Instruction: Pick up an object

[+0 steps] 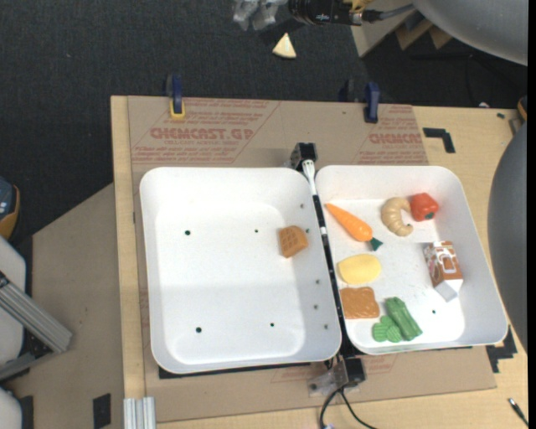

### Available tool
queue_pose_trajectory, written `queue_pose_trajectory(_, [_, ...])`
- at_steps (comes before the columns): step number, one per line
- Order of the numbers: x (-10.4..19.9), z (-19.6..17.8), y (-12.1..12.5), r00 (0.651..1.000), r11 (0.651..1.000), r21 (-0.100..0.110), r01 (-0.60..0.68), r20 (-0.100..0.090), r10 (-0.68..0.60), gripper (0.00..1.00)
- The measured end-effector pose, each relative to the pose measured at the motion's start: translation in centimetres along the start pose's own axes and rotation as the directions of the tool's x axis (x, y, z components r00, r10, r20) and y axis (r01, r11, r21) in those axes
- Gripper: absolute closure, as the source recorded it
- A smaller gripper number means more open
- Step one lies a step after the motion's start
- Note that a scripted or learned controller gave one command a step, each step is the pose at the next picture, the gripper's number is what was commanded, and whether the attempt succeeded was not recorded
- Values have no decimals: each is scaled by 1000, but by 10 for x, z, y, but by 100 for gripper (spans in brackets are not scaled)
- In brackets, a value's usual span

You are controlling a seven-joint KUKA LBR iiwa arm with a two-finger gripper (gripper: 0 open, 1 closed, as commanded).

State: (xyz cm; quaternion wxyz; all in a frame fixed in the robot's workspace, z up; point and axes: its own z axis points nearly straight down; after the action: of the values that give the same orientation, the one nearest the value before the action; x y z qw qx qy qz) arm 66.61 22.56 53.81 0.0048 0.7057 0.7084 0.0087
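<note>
Reaching in at the top of the frame with the gripper [255,12], blurred above dark floor past the bench's [251,126] far edge; being impossible to tell whether spread or pinching. Hanging just beside it, a pale yellow wedge [285,47], contact unclear. Lying alone in the left bin [167,251], near its right wall, a brown biscuit [292,241]. Crowding the right bin [477,285]: a carrot [349,223], a pale curled pastry [396,216] touching a red pepper [423,205], a yellow lump [359,269], a toast slice [359,302], green vegetables [396,320] and a small carton [442,268].
</note>
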Motion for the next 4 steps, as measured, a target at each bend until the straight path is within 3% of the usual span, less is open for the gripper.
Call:
queue_pose_trajectory(1, [-2, 171, -50, 1000, 999, 39, -5, 11, 4, 100])
queue_pose_trajectory(2, [-1, -9, -21, 1000, 1000, -3, -2, -1, 2, 100])
queue_pose_trajectory(3, [-12, 143, -72, 1000, 999, 38, -6, 11, 6, 100])
queue_pose_trajectory(4, [0, -10, -90, 1000, 1000, 1, 0, -2, 0, 100])
